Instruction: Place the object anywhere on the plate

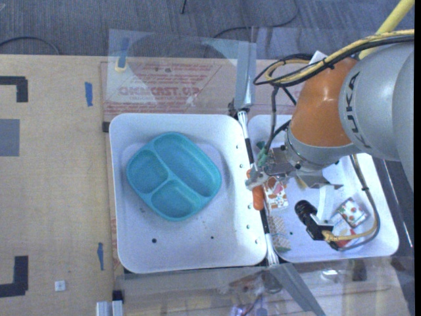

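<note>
Your object, a small red-and-white packet, lies at the left edge of the right bin, just right of frame centre, close to the wall between the bins. The gripper sits directly over it; whether it is apart or clamped on the packet you cannot tell from this angle. The blue plate waits in the left bin, centre-left of frame, well apart. Watch for this: a grip so near the wall may catch only a corner, dropping the packet short of the plate or snagging the rim.
</note>
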`<state>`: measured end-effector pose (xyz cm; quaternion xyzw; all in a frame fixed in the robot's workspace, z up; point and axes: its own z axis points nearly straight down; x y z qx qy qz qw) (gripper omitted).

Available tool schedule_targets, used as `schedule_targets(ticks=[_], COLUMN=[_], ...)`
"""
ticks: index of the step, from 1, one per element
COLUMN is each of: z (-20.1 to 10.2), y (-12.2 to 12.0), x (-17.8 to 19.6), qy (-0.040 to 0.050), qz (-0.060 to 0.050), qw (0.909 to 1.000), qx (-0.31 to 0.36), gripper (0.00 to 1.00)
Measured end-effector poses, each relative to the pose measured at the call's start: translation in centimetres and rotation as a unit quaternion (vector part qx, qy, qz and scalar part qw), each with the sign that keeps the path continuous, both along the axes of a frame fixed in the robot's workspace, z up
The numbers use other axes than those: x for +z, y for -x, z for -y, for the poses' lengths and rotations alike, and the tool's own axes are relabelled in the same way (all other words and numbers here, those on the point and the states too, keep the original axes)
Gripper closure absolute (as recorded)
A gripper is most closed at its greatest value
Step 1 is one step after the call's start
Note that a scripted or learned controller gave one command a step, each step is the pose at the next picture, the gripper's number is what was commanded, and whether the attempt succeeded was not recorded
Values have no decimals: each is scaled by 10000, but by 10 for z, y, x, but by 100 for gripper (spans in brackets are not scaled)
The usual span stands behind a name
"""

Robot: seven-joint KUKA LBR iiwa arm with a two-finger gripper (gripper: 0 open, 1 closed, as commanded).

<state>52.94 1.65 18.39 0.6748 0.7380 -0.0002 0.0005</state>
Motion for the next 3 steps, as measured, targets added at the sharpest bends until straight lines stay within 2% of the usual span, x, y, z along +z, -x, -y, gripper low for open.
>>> schedule_targets(ticks=[1, 2, 3], z=[-63, -133, -134], y=[-55, -98, -97], x=[0, 13, 14], qy=[2, 2, 0], qz=[-6, 0, 1], qw=[9981, 9997, 9997], qx=[-613, 226, 230], gripper=[100, 100, 0])
